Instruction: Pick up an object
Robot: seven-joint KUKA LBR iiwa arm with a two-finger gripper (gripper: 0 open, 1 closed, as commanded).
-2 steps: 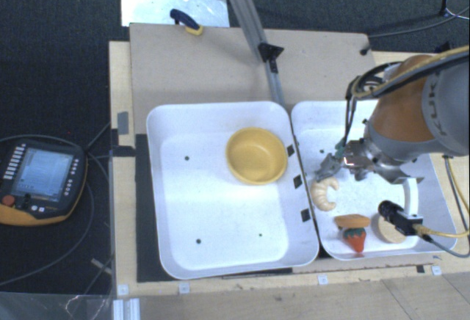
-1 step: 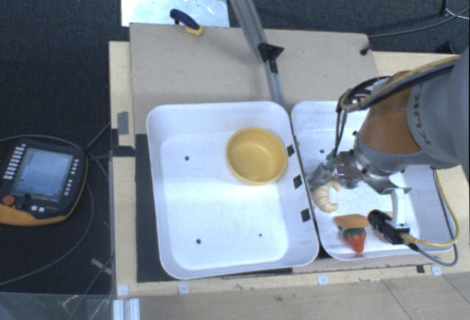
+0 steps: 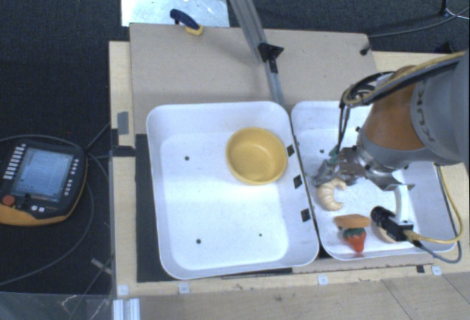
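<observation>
Camera view: jaws (image 3: 330, 173) above croissant (image 3: 330, 196)

- We see the arm (image 3: 433, 113) reaching in from the right, its grey body bent low over the bench.
- We note its orange band (image 3: 393, 128) just above the wrist, with dark cables looping over it.
- We find the gripper (image 3: 328, 173) pointing down and to the left, its metal fingers too blurred to read.

Yellow bowl (image 3: 255, 155), white bins (image 3: 176, 238) — cream croissant (image 3: 330, 196), red strawberry (image 3: 356, 238), orange-banded grey arm (image 3: 411, 120)
</observation>
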